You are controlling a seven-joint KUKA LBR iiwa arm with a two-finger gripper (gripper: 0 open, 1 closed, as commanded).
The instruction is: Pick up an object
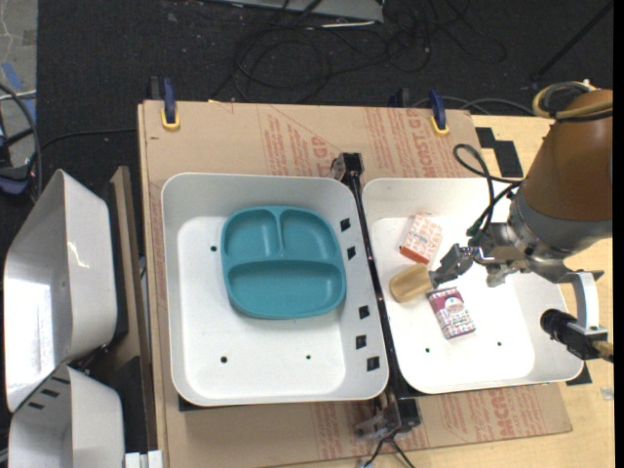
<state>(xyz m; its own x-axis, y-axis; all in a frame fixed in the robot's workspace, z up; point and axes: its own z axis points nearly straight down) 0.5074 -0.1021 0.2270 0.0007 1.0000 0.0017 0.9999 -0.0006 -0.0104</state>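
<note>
My arm (570, 178) enters from the right and reaches over the right bin (507, 373), with the orange band uppermost and the grey wrist below it. My pincer (451, 264) sits low over the middle of that bin; its dark fingers point left, toward the divider between the two bins. Finger state: cannot be determined from this angle, and no item is visibly between them. Three items lie in the right bin. A small orange-and-white box (421, 238) lies up and to the left of the pincer, near it. A tan block (410, 283) lies just beside the fingertips, on their left. A dark red packet (451, 313) with a white label lies just below the pincer, tilted. The left bin (195, 359) holds a teal divided plate (284, 263) with three compartments, resting flat near the bin's centre, well apart from my pincer.
</note>
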